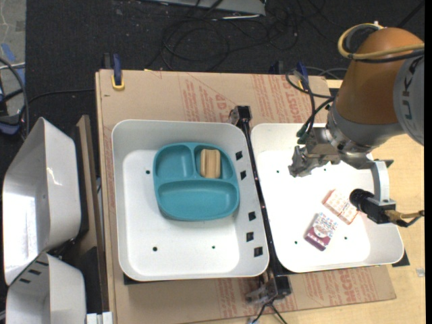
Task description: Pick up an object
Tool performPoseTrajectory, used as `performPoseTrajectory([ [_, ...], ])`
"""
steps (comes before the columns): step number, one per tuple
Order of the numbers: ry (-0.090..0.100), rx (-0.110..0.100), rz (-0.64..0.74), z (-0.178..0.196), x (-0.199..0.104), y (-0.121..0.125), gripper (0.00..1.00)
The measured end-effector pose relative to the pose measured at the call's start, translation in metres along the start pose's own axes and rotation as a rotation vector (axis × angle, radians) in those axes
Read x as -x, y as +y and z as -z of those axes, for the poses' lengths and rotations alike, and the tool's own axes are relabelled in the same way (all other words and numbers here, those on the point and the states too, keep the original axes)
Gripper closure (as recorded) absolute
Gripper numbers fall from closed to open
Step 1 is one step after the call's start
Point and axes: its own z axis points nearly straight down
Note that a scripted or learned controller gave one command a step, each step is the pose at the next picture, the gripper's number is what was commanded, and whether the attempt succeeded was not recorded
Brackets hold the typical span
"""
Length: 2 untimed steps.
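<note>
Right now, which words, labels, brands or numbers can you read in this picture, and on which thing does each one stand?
"UK": part of grey lettering on the arm, cut by the picture's edge.
Red print on the cardboard sheet under the bins: repeated, turned and faint; no word reads with certainty.
Purple packet in the right bin: printed, too small to read.
Pink-and-white packet beside it: print too blurred to read.
Teal tray: no text.

You see two white bins, the left bin and right bin, side by side on the cardboard-covered desk, with black cables on the floor behind.
</note>
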Motion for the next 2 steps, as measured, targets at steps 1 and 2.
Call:
performPoseTrajectory([
  [1, 0.0, -0.004, -0.001, -0.013, -0.044, 0.007, 1.0],
  [2, -0.001, -0.001, -0.002, -0.022, -0.089, 0.023, 1.0],
])
